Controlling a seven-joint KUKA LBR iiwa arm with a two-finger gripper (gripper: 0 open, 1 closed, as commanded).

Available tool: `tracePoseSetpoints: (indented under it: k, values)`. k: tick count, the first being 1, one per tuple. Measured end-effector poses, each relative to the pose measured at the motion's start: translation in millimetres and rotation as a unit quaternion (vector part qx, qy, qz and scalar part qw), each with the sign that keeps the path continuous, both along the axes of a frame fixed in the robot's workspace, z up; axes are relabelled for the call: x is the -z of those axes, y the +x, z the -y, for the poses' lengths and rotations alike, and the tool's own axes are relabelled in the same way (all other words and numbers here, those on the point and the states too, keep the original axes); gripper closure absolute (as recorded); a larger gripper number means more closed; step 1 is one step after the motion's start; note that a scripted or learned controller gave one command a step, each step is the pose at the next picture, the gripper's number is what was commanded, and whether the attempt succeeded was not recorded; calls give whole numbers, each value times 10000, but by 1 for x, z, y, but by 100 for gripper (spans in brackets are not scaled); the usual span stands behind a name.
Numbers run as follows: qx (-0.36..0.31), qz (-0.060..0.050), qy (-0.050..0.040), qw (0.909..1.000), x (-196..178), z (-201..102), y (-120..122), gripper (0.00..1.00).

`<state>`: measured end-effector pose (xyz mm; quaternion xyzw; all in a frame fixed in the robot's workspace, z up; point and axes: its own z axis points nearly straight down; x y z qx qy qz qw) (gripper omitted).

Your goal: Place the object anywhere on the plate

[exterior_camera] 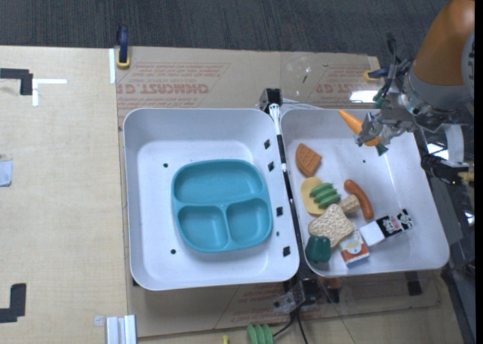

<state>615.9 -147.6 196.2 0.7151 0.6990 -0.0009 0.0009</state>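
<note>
The orange carrot (349, 118) is at the far end of the right bin (426, 207), close to the back wall. Its thin end points to the left and away from us. The gripper (375, 137) is right beside the carrot's thick end, on the side the arm comes from. The two look like they touch. I cannot tell if the gripper is spread or pressed together, or if it has hold of the carrot, because that part is small and dark.

The blue plate (222, 205) lies flat in the middle of the left bin (143, 184), well apart from the carrot. It has three parts, one big and two small.

Other toy food lies in the right bin, nearer to us than the carrot. There is a brown piece (307, 160), then a yellow piece with a green thing (323, 195) on top. A red sausage (358, 198) lies just beside that. A slice of toast (330, 223) sits lower down, next to a dark green thing (318, 249). A small red and white box (355, 250) and a black and white box (392, 225) are near the front right corner.
</note>
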Motion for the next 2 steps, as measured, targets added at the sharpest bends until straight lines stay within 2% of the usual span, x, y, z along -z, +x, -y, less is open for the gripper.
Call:
tracePoseSetpoints:
  k: [1,2]
  values:
    - [708,-19,10,9975,5,-80,-39,100]
    - [859,-21,8,9963,5,-150,-47,100]
